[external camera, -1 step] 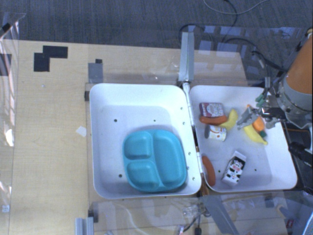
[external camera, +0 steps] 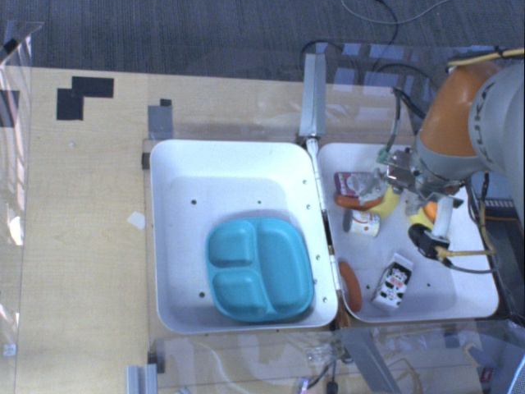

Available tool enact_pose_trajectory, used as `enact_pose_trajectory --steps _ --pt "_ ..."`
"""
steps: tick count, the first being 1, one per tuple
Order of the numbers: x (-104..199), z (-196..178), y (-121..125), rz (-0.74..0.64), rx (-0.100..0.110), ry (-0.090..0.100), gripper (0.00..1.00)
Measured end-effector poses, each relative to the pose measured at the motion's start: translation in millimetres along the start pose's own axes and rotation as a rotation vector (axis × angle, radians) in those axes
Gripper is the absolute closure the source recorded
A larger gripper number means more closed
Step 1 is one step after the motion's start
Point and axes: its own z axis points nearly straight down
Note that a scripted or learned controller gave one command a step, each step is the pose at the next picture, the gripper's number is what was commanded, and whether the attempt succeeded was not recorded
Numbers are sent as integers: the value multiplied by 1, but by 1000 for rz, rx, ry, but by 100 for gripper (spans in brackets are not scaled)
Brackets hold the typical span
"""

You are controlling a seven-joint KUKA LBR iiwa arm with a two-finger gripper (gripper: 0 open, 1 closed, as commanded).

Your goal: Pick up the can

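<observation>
Can: we see a small white cylindrical can with a red band lying in the right white bin, in its left half, close to the wall that divides the two bins.
Gripper: our two-finger gripper hangs over the far part of the right bin, below the grey arm with the orange band that reaches in from the right.
Can relative to gripper: the can lies nearer to us and a little left of the gripper, close by but apart from it; nothing of the can sits between its fingers.
Gripper state: we cannot tell whether it is open or closed, since the wrist hides it.
Neighbours: a red-and-white packet lies just beyond the can, and a yellow banana-like piece lies between can and gripper.
Other items: a reddish-brown sausage shape and a small white carton with black marks lie at the near side.
Left white bin: it holds a turquoise three-compartment plastic tray.
</observation>
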Motion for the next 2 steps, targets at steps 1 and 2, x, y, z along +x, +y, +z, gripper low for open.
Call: enact_pose_trajectory --steps 1,2 --pt "7 61 -9 24 -10 2 0" --pt "9 49 -7 24 -15 6 100"
